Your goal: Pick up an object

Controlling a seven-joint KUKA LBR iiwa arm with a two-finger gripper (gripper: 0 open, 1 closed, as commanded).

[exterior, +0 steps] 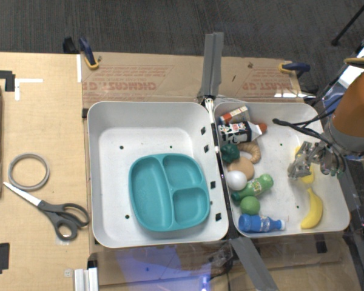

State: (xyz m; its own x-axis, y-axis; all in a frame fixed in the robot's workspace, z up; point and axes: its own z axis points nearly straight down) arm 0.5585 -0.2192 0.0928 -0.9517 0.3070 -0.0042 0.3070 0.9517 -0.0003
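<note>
Gripper (pixel 303 164) low in right bin (pixel 283 132), right of frame, over a yellow item; jaw opening unreadable, can't tell any hold. Banana (pixel 312 211) lies just below it, toward lower right. I'd centre on banana's middle, descend straight, close across its width.

This looks like a robotics lab or test workshop. A plywood counter (pixel 36 235) carries two white bins (pixel 103 132), with taped cardboard (pixel 145 80) and blue clamps (pixel 88 53) along the frame's upper edge, black tape marks (pixel 3 77) at left, and dark carpet floor (pixel 170 11) beyond.
</note>
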